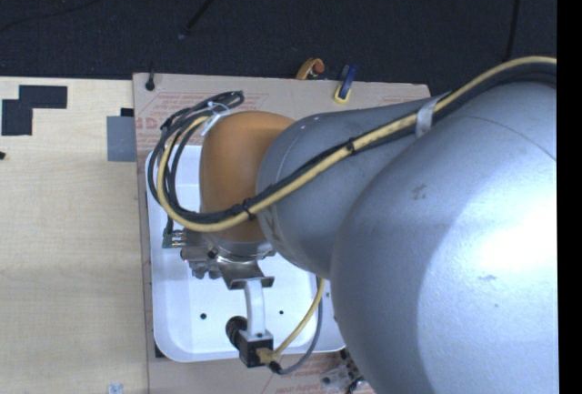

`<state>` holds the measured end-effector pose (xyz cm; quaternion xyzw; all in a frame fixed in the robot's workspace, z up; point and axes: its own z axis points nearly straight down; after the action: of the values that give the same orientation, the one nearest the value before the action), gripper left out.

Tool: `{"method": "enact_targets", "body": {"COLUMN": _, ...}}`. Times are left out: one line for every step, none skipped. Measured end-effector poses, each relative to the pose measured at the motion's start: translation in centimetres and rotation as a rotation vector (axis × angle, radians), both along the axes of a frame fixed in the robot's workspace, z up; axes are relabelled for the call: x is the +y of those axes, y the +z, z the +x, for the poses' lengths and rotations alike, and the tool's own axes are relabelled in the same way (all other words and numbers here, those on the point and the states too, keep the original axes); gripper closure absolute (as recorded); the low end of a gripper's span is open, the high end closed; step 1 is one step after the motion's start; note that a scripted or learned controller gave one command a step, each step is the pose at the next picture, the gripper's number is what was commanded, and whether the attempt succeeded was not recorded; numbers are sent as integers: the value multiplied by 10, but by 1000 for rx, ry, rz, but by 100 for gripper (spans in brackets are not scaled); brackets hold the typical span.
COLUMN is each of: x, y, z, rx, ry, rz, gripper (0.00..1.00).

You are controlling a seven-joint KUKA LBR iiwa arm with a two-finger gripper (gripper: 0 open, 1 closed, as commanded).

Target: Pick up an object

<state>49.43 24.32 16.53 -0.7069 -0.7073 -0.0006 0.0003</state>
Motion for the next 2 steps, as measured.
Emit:
{"method": "enact_targets", "body": {"x": 1, "y": 122, "z": -17, "rx": -6, "ry": 2, "rz": 4, "gripper": 100}}
{"method": "enact_targets", "body": {"x": 0, "y": 212, "z": -8, "rx": -5, "ry": 1, "rz": 2, "gripper": 100}}
